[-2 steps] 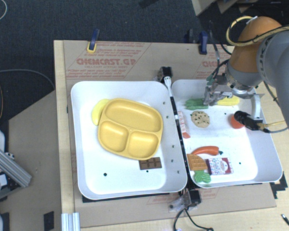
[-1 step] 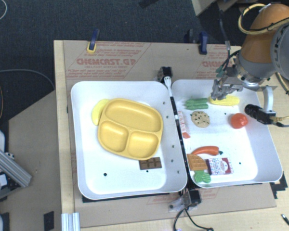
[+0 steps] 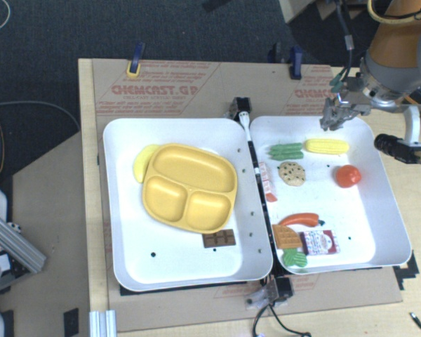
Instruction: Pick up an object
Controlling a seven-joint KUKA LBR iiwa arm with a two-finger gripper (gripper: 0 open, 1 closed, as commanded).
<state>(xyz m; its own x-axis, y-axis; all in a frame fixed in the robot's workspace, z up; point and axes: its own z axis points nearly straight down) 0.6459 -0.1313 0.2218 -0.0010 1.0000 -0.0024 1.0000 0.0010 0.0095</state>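
Observation:
My gripper (image 3: 331, 122) hangs over the far edge of the right bin (image 3: 386, 209), just above and behind the yellow corn cob (image 3: 327, 146). Nothing shows between its fingers. In the right bin lie a green bean pod (image 3: 286, 150), a cookie (image 3: 292, 173), a red tomato (image 3: 348, 176), a red chili (image 3: 299, 220), a waffle piece (image 3: 286, 238), a small red packet (image 3: 318, 243) and a green item (image 3: 295, 260). A red-and-white stick (image 3: 265, 181) lies along the bin's left wall.
The left bin (image 3: 119, 209) holds a yellow divided plate (image 3: 188, 187) lying over a yellow banana-like piece (image 3: 143, 160), with a brown chocolate bar (image 3: 219, 239) in front of it. Clamps (image 3: 134, 63) stand at the bench's back edge.

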